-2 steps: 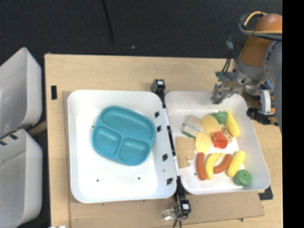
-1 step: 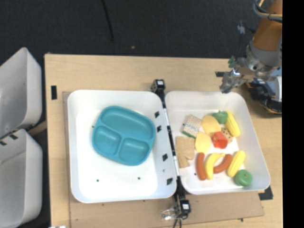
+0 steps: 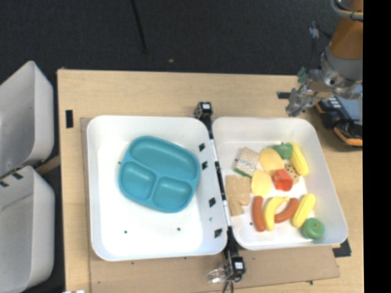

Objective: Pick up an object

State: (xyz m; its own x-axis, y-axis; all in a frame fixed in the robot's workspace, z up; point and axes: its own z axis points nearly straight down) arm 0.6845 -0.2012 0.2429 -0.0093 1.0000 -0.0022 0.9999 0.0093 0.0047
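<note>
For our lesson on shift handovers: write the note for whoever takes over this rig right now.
Gripper: above the bench beyond the right bin's far edge, holding nothing visible; open or shut is unclear.
Toy food: piled in the right bin.
Blue tray: in the left bin.
Done: nothing picked.
Left: reach into the right bin, grasp one item, lift it.

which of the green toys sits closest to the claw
The dark green piece at the top of the right bin, beside the yellow corn. The other green one, the round apple, lies at the bin's near corner, farther from the claw.
</note>
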